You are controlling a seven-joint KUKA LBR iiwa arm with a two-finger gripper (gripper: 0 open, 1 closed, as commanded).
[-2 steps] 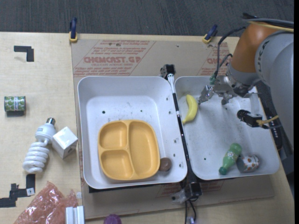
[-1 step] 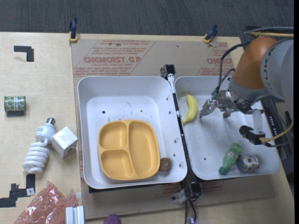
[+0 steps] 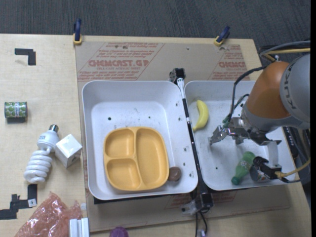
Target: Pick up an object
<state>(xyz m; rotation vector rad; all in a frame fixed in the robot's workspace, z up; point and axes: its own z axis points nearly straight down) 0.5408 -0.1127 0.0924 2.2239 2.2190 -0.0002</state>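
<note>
Banana (image 3: 200, 114) is lying in the right bin (image 3: 217, 177), up near the divider, and a green bottle (image 3: 242, 167) is sitting toward the bin's lower right. The gripper (image 3: 220, 134) is hovering between them with its fingers spread apart and nothing in them. A yellow divided plate (image 3: 136, 158) is sitting in the left bin (image 3: 126, 93).
</note>
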